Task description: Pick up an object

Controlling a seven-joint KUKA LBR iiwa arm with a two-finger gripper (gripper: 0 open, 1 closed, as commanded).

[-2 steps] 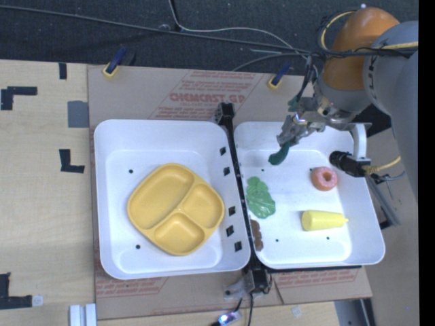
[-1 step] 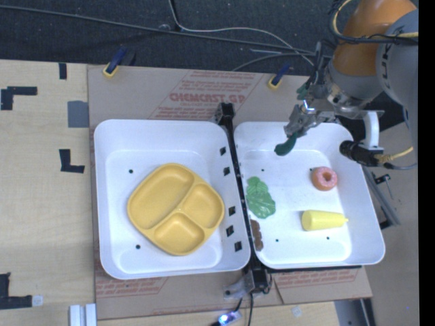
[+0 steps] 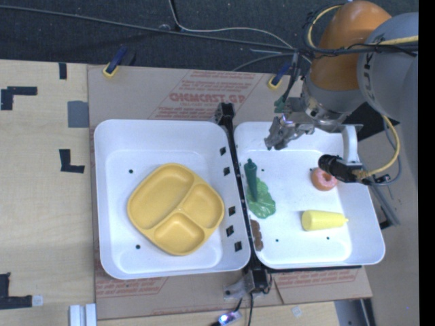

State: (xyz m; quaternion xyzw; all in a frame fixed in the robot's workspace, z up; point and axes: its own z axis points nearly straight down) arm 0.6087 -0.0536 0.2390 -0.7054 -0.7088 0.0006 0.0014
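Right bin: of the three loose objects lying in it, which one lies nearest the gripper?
The green object by the bin's left wall lies closest below the gripper; the pink one and yellow one lie farther.

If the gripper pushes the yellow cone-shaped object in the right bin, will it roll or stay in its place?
The yellow cone-shaped object lies on its side on the smooth floor of the right bin, so it would probably roll, curving toward its narrow end. It looks like light plastic and may slide easily.
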